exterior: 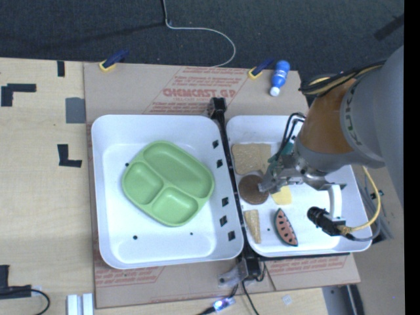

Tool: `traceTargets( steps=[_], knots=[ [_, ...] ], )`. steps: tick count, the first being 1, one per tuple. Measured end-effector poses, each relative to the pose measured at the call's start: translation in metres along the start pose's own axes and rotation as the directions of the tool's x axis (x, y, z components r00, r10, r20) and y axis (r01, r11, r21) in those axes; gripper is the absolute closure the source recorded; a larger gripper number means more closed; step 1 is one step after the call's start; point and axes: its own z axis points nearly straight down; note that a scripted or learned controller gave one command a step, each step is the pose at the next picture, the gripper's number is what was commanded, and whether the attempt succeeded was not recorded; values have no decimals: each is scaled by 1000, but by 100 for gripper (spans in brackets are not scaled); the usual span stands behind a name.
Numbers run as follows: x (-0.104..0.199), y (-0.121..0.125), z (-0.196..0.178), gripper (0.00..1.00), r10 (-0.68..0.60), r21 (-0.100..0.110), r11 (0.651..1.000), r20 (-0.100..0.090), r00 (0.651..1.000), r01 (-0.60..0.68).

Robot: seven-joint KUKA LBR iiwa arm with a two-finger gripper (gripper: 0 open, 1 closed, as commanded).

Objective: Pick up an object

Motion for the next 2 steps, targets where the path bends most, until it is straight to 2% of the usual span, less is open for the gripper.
traceTargets(
  steps=[1, 2],
  knots=[
    [81, -1, -214, 100, -7, -24, 1000, -4, 1000, 7],
    [114, -65, -269, 100, -4, -9, 1000, -3, 1000, 4]
  ],
)
